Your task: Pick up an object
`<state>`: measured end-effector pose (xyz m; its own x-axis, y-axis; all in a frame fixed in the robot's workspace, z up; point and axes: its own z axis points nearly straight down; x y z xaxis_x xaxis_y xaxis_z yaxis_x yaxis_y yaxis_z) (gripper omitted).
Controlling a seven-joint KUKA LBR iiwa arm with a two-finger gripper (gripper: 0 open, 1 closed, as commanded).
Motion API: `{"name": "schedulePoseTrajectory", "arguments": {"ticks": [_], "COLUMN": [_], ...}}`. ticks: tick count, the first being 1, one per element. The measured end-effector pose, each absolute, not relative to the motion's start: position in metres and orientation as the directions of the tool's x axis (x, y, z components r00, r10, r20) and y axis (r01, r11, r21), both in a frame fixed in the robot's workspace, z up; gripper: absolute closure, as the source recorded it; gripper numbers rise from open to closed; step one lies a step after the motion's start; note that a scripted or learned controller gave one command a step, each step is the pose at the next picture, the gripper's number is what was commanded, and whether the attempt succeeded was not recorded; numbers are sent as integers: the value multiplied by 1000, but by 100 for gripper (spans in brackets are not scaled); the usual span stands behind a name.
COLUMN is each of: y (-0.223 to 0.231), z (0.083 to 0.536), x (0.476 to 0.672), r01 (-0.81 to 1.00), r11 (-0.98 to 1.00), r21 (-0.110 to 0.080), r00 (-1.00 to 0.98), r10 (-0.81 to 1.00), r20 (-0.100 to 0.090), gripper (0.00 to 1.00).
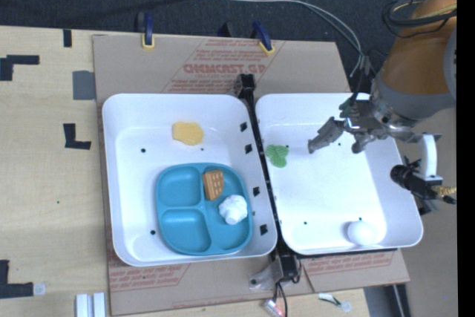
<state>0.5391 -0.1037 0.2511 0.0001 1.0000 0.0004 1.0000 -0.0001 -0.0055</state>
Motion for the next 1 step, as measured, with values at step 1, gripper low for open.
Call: {"name": "schedulePoseTrajectory", "arguments": {"ticks": [1], "y": [-104], "z": [254], "x": [540], "r01": [1000], "r11": [0], "r21": [0], "r00": [0], "r10": [1000], "r20": [0], "gripper": [0]}}
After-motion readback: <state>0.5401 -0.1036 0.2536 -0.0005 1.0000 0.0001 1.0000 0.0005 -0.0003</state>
